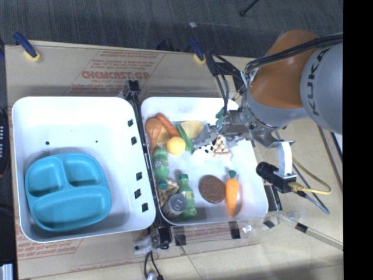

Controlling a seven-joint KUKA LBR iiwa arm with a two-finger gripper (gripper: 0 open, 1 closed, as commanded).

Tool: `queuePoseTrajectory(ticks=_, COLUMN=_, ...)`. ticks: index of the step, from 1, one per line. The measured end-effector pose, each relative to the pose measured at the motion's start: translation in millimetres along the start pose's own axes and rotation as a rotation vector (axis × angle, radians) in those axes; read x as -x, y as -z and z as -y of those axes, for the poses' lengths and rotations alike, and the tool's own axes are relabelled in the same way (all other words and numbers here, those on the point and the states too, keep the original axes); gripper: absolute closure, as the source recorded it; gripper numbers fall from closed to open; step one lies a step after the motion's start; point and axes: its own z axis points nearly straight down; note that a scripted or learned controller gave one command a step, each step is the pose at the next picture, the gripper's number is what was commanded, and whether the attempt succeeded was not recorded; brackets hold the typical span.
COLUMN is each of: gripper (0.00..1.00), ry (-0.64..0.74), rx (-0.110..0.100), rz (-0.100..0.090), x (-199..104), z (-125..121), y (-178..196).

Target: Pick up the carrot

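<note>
The carrot [232,195] lies near the right bin's [175,105] front right corner, tip toward the front wall, leafy end toward the middle, just beside a round brown patty [212,189]. It lies apart from the heap of play food by the left wall, so a downward reach looks open. The gripper [217,134] hovers near the bin's back edge, well apart from the carrot; whether the jaws are released or clenched, I cannot tell. A blue tray [67,190] sits in the left bin [35,107].

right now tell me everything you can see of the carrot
The carrot is a small orange toy, plastic by its look, with a green top. It lies near the front right corner of the right bin, green end pointing away from the front wall. A brown round piece sits just beside it; whether they touch is unclear.
</note>
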Motion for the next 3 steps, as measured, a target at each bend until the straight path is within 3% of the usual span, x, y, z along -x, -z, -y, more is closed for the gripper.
queuePoseTrajectory(ticks=1, gripper=0.00, ry=0.233, rx=0.000, rz=0.001, x=32.9, z=18.3, y=7.9)
queuePoseTrajectory(ticks=2, gripper=0.00, ry=0.590, rx=0.000, rz=0.002, x=62.4, z=27.6, y=-84.2)
queuePoseTrajectory(ticks=3, gripper=0.00, ry=0.708, rx=0.007, rz=0.005, x=99.4, z=45.5, y=-172.3)
